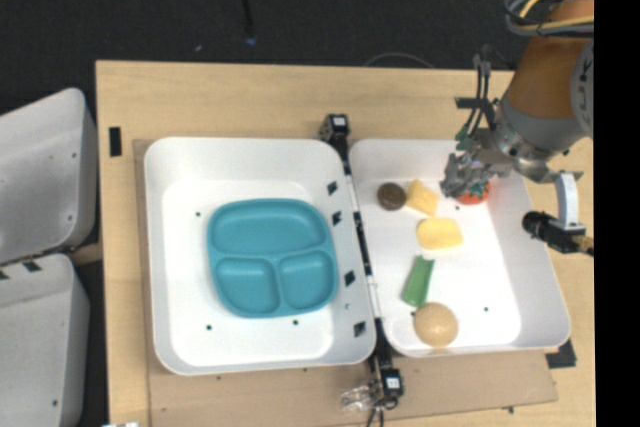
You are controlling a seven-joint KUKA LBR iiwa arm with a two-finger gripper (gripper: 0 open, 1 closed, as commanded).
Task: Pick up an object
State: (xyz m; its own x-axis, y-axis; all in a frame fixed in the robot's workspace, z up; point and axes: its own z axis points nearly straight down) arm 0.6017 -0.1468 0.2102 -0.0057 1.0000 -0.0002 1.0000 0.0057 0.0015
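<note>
While the bench is carrying both shallow white bins side by side, the grey arm with its orange band is reaching in from the right over the far part of the right bin. Sitting to the left, the left bin is holding a teal divided plate, which is lying flat near the bin's middle with three compartments showing. Lying in the right bin are several smaller things: a pale yellow lump is resting near the bin's middle, and a yellow wedge is sitting just beyond it, touching or almost touching a dark brown round piece on its left. Nearer the camera, a tan ball is sitting by the near rim, with a green bar lying tilted just beyond it. At the far right of the bin, the end effector is hanging directly over a small red object, whose red edge is peeking out beneath it. Whether the end effector is wide, narrow or gripping the red object cannot be told, since its tip is blurring into the object below.
</note>
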